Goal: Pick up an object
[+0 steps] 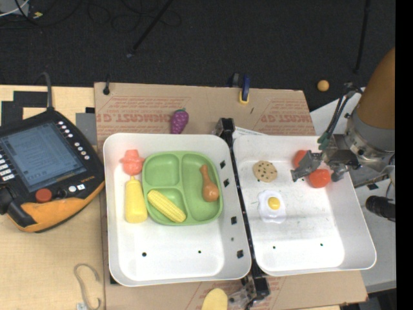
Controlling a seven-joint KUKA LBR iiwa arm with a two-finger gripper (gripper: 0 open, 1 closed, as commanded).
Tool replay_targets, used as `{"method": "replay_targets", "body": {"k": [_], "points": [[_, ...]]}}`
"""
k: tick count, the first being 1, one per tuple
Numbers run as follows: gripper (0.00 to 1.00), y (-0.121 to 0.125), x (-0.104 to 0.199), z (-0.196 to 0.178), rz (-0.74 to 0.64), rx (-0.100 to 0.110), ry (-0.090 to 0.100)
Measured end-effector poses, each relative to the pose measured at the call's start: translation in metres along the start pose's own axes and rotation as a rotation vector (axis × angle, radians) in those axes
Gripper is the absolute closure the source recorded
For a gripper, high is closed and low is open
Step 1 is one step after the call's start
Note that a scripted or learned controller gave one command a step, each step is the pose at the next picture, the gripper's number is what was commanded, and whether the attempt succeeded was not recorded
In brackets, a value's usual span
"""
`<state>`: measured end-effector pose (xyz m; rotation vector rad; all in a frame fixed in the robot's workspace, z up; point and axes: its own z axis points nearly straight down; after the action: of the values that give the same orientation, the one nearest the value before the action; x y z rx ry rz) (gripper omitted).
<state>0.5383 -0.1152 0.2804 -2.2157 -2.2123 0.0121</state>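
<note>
Most of the arm [381, 102] was cut off at the right edge; just the orange band and grey wrist were seen. The gripper [314, 168] was partly blurred by dark hardware, and whether its fingers were open or closed could not be told. A red object [319, 178] was seen just beside the fingertips, and another red piece [301, 157] just above them; whether they were one thing or two could not be made out, nor whether either was gripped.

The arm was reached in from the right, wrist held over the upper right part of the right bin [335, 257], gripper pointed left and low.

In the right bin, a cookie [264, 170] and a fried egg [273, 205] were seen left of the gripper, apart from it. In the left bin [168, 257], a green divided plate [182, 187] was seen with a corn cob [166, 206] and a drumstick [208, 185] in separate compartments. A yellow bottle [135, 201] and a pink item [131, 162] were laid just left of the plate.

Outside the bins, a purple item [179, 120] was seen on the cardboard [142, 108], and a tablet controller [45, 166] at left.
</note>
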Motion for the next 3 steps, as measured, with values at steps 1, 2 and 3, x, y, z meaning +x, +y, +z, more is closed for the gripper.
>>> {"method": "replay_targets", "body": {"k": [1,2,3], "points": [[0.00,0.002,0.000,-0.006,-0.002,-0.012,-0.002],[0.00,0.006,-0.008,0.046,-0.002,-0.006,-0.001],[0.00,0.006,-0.007,0.090,-0.003,-0.006,0.000]]}}
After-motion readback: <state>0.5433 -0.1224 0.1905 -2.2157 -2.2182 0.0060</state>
